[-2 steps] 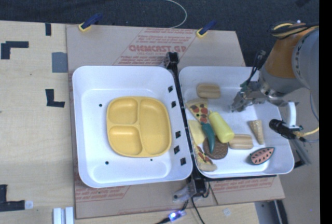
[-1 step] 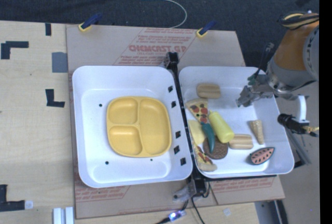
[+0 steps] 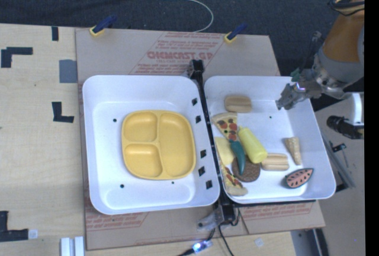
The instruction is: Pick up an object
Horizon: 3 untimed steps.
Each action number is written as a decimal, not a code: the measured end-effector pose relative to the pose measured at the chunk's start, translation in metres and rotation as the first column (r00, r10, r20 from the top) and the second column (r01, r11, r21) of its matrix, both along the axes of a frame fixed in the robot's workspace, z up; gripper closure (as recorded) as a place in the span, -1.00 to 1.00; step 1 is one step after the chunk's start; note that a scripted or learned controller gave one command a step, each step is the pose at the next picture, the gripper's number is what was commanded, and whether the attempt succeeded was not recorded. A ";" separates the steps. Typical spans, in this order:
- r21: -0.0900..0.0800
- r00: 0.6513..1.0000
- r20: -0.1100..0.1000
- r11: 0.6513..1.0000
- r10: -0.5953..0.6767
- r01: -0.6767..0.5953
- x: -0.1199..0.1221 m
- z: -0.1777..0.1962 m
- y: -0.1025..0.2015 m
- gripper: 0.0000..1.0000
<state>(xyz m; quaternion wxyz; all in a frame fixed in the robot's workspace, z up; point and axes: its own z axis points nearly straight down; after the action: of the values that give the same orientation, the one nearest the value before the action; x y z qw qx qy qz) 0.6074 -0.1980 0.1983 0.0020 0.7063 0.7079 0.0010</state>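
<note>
**Jaws unreadable over the right bin's far corner**

Jaws hang at the end of the arm (image 3: 343, 47), above the far right corner of the right bin (image 3: 324, 161). They are too small and dark in the camera view to tell whether they are spread or closed. Nothing shows between them, and they seem to touch nothing, so I judge no pick has been made.

Everything to pick lies in that bin. A bun (image 3: 238, 103) sits nearest the jaws, alone on bare floor. Nearer the front, a pizza slice (image 3: 226, 125), a yellow cob (image 3: 253, 145), a teal piece (image 3: 238, 155), a cookie (image 3: 249, 172) and a roll (image 3: 275, 162) crowd together, touching or overlapping. A cone (image 3: 292, 149) and a melon slice (image 3: 298, 178) lie apart by the right wall. The left bin (image 3: 89, 130) holds a yellow tray (image 3: 159, 144).

Risks, as I judge them:
- A straight descent from here would likely meet bare floor or the bin wall, since nothing lies directly beneath.
- In the crowded cluster, the jaws could pinch two pieces or knock one aside.
- The cob's rounded shape may let it squirt out of a closing grip.
- The low, flat pizza slice and cookie offer little to grip.
</note>
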 end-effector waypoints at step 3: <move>0.002 1.000 -0.006 1.000 0.004 -0.004 0.026 0.023 0.107 1.00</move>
<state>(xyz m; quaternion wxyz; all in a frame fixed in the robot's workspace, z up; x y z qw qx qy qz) 0.6332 -0.0914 0.2218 -0.0009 0.7049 0.7094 -0.0002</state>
